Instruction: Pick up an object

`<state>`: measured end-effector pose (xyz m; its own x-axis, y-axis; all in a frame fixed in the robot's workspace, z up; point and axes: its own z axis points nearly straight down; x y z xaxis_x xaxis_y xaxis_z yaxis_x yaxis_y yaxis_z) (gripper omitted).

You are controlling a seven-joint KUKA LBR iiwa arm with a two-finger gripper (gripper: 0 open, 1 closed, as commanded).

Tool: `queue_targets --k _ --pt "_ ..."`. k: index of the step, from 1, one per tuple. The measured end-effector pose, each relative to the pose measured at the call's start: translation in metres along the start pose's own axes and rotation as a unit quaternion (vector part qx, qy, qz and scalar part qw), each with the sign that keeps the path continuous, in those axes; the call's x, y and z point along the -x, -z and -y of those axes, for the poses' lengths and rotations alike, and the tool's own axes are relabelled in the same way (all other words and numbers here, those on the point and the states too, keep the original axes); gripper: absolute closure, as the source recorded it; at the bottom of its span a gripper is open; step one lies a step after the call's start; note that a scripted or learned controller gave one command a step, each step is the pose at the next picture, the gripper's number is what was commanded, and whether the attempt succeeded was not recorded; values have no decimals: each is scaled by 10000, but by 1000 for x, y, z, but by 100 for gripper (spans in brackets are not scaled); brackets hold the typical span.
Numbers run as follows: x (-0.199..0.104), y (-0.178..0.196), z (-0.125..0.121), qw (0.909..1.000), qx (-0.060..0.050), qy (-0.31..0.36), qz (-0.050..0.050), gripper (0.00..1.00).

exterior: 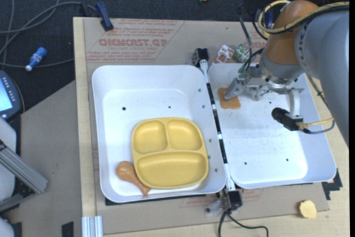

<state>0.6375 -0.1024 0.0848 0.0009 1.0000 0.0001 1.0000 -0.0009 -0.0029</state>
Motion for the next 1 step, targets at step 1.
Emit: queue_targets --k 1 --pt "-11 0 -16 10000 30 13 3 0"
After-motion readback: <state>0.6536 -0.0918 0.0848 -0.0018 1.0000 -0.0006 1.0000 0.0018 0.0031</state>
